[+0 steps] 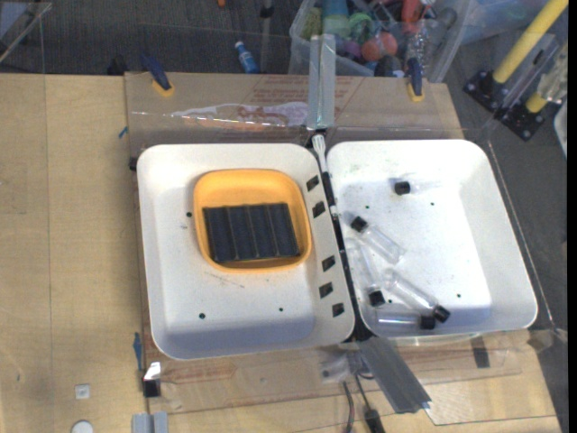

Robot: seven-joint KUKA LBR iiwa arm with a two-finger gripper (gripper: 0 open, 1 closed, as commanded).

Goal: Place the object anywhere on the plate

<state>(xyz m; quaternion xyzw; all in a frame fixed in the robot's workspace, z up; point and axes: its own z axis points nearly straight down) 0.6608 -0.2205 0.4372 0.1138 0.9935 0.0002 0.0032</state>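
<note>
The wooden bench (54,242) carries two shallow white bins side by side. In the left bin (171,314) sits an orange plate (209,188), square with rounded corners. A dark ribbed rectangular object (251,233) lies flat on the plate, covering most of its middle and lower part. In the right bin (487,242) lie several clear tubes with black caps (371,237), clustered near its left and lower sides, and a small black cap (401,187) sits apart near the top. The tool's state cannot be told.
</note>
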